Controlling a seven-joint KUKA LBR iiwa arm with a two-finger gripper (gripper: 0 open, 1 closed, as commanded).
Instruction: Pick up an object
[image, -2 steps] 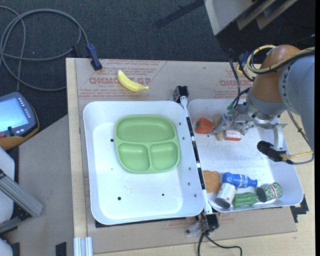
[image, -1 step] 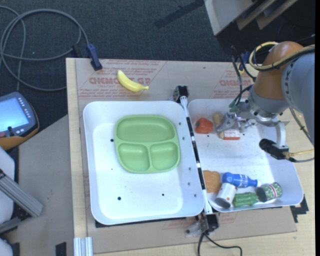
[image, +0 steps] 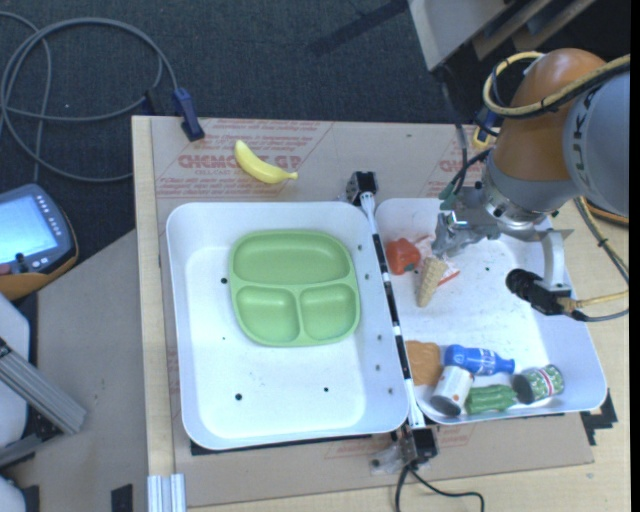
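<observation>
My gripper hangs low over the back of the right bin, under the orange-banded wrist. Just below and left of it lies a tan ice-cream cone, tilted, with its wide end close to the gripper. A red toy rests to the gripper's left against the bin's left wall. I see nothing clearly held.
The right bin's front holds an orange-brown piece, a blue bottle, a white cup, a green item and a small can. A green divided plate fills the left bin. A banana lies behind it.
</observation>
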